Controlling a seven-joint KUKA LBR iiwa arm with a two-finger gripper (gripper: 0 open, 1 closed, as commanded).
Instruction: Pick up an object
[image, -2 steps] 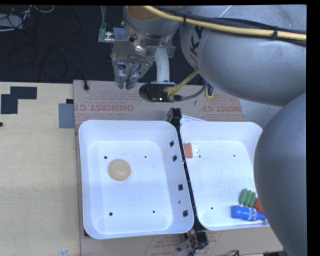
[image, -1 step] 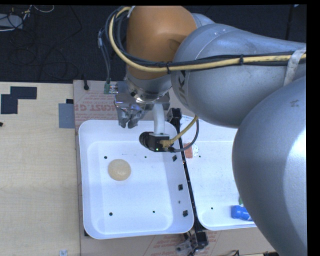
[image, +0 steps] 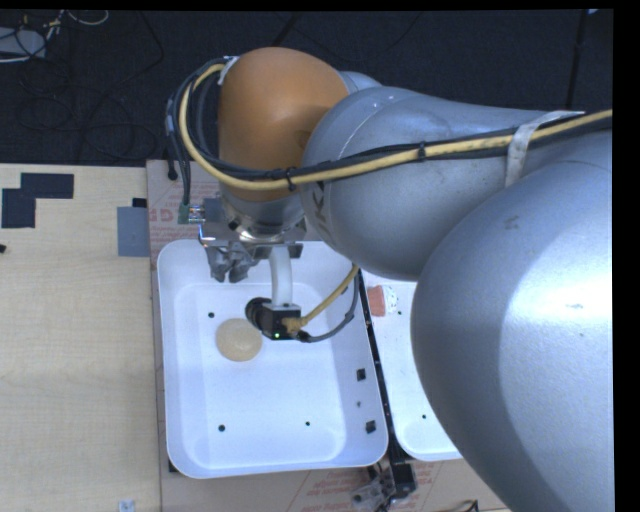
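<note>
Left bin (image: 190, 430): its floor lies open toward the front and left, with bare white all around the pale round object (image: 239, 340).
Back of left bin: crowded by the gripper (image: 250, 268) and its looping cable (image: 330, 320).
Right bin (image: 400, 400): mostly covered by the arm (image: 480, 260).
Table (image: 70, 340): bare wood to the left.

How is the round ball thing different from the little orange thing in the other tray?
The round ball is pale cream; the orange thing is reddish-orange. The ball looks round and shows whole, while the orange thing looks blocky and is partly hidden by the arm. The ball lies in the left bin, the orange thing in the right bin. Both rest on white bin floors.
</note>
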